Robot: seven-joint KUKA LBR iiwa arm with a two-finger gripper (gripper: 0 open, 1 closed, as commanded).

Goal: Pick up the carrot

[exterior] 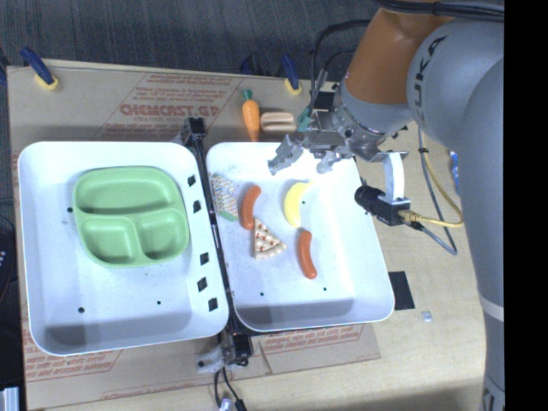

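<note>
Camera view: carrot (250,118) is seen on the table behind the right bin (368,264), judged light, stiff, best gripped mid-body; end effector (301,157) is spread, holding nothing.

The brown cardboard sheet (128,101) under the two bins carries red print; behind the left bin the large line reads roughly "CHEMCAST GP", with smaller lines above and below it too fine to read. White letters "KUKA" run along the grey arm (454,75), just beside its orange band.
</note>
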